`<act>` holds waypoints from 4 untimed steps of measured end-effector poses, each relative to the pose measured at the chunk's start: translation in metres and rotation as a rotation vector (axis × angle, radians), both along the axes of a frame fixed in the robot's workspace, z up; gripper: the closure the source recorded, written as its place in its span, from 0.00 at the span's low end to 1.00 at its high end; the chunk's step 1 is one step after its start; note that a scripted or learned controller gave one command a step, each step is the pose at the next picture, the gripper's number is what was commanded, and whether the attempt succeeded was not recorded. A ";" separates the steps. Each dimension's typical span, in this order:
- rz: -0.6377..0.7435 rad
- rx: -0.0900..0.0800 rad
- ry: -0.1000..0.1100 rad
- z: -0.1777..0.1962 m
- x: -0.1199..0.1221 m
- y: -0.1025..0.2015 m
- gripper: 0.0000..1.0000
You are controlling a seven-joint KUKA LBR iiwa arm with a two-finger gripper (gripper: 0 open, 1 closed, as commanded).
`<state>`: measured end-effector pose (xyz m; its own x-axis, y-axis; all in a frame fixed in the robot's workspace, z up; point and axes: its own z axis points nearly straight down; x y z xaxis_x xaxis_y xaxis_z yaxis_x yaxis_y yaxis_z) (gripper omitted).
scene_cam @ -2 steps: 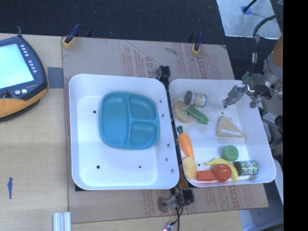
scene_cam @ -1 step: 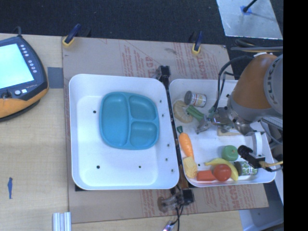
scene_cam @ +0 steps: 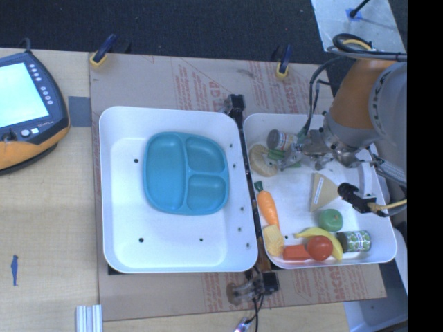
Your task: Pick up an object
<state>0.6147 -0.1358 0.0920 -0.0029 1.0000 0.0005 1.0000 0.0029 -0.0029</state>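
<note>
Wooden counter (scene_cam: 55,213), two white bins side by side. Left bin (scene_cam: 114,185): blue divided plate (scene_cam: 185,173). Right bin (scene_cam: 291,123): carrot (scene_cam: 268,207), tomato (scene_cam: 319,247), banana (scene_cam: 325,237), green lid (scene_cam: 331,219), small can (scene_cam: 277,140). Arm (scene_cam: 363,95) reaching from right, bent low over bin's far end, gripper (scene_cam: 299,148) near can, grip state unclear.

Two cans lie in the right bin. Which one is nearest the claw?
The grey can at the bin's far left corner, just beside the claw. The green can lies at the near right corner, well away.

red printing on cardboard sheet (scene_cam: 208,88), not legible
</note>
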 end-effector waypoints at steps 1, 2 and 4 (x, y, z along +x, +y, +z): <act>-0.001 0.000 -0.001 0.000 -0.004 -0.020 0.00; 0.000 0.001 0.000 0.000 0.028 -0.022 0.00; 0.004 0.001 0.002 0.011 0.028 -0.022 0.00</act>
<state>0.6431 -0.1578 0.1025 -0.0067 1.0000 0.0018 1.0000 0.0067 -0.0046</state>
